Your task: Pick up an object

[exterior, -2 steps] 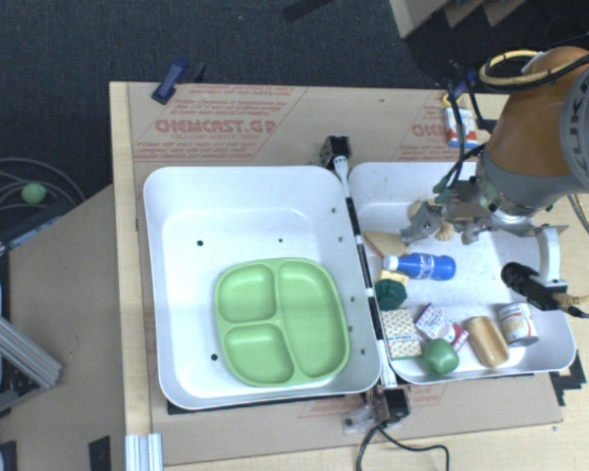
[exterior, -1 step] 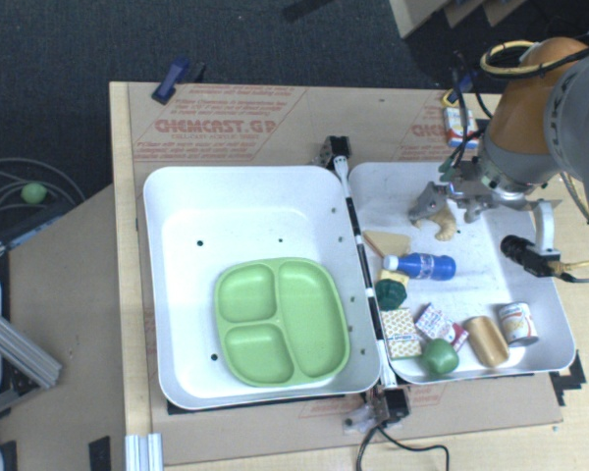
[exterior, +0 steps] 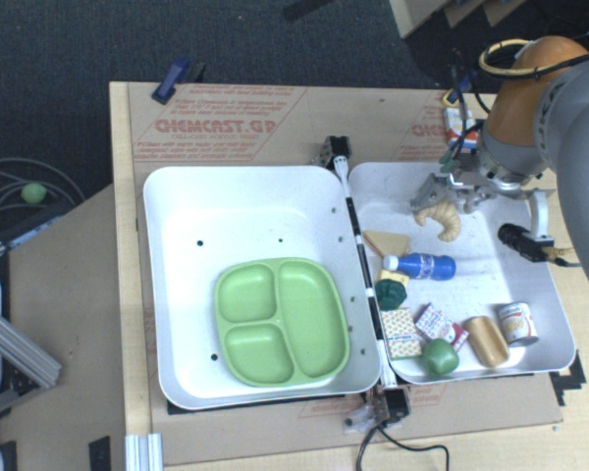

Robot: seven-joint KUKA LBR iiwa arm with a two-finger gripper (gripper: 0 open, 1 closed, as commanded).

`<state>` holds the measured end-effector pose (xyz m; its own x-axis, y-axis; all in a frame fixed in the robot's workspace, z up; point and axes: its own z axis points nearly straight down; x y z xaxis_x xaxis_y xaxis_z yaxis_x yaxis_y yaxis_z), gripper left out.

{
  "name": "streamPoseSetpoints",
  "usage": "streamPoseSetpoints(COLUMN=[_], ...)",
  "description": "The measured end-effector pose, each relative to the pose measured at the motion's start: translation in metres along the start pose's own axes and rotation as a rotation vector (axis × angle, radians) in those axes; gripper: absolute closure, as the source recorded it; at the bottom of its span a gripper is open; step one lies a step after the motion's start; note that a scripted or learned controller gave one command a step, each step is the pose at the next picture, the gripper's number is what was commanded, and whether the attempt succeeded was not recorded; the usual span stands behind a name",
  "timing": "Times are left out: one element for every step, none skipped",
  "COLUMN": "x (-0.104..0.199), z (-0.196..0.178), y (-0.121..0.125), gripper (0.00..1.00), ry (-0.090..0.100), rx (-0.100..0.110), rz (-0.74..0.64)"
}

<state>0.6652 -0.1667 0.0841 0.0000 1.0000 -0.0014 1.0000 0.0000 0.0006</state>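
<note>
at the frame's bottom right, a green ball (exterior: 440,358) lies in the right bin (exterior: 555,307). upper right, the end effector (exterior: 440,202) hangs over a croissant (exterior: 445,222); its grip can't be told. desk (exterior: 226,126) print reads "chemcast".

Evenly and brightly lit from above. Soft, faint shadows inside the white bins (exterior: 167,263); mild glare on their floors. Slightly soft focus throughout, grainy over the dark carpet (exterior: 128,18) beyond the bench's far edge.

right bin (exterior: 530,292): near end crowded, far end open | left bin (exterior: 177,263): green tray (exterior: 280,320) only
</note>
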Motion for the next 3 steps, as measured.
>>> streamPoseSetpoints(x=[0.001,0.071,0.096], z=[-0.012,-0.092,-0.123], y=[0.001,0.002,-0.078], gripper=[1.0,1.0,1.0], ry=[-0.002,0.001,0.002], rx=[-0.005,-0.004,0.002], rz=[-0.001,-0.002,0.0])
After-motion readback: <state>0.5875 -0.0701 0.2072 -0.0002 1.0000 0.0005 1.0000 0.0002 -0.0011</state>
